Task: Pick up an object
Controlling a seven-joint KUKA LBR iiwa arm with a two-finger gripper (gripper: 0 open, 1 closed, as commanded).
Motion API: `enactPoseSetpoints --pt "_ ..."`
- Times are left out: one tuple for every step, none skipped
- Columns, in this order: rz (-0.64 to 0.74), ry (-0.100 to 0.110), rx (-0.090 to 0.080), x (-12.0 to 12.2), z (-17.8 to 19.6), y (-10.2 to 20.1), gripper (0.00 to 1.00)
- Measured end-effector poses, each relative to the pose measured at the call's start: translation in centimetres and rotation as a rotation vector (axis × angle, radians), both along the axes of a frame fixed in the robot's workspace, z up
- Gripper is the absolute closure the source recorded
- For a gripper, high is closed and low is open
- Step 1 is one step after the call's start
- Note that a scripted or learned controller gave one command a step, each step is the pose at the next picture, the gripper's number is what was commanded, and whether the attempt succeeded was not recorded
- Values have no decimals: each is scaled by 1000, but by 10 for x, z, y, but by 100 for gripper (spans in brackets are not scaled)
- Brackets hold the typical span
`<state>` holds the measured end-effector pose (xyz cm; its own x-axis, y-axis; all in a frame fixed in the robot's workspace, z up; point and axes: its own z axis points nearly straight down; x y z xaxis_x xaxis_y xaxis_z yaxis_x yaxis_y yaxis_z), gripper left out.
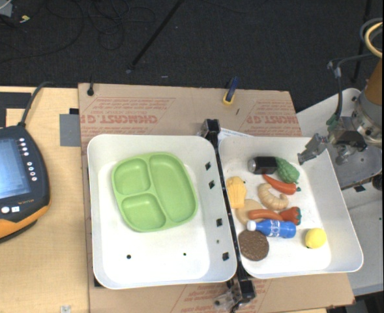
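The right bin (338, 204) holds several small toys. Among them are a black cylinder (264, 164), a green vegetable (287, 171), a red-orange chili (281, 185), a beige peanut shape (274, 199) and a yellow corn piece (236, 191). Lower down lie a red pepper (278, 214), a blue bottle (274, 228), a brown disc (253, 245) and a yellow lemon (315, 238). My gripper (327, 146) hangs at the bin's upper right rim, above and to the right of the toys, touching none of them.
The left bin (107, 253) carries a green divided plate (154, 191). A teach pendant (9, 178) lies on the bench at far left. A yellow and blue clamp (229, 92) sits on the cardboard (178, 113) behind the bins. Cables run across the dark floor beyond.
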<state>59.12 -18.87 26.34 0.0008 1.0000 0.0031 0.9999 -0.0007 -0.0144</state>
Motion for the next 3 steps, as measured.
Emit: enactPoseSetpoints --pt "2 -12 -2 2 8 0 0" --pt "3 -9 -2 -2 -36 -1 0" --pt "2 -7 0 1 -84 7 0"
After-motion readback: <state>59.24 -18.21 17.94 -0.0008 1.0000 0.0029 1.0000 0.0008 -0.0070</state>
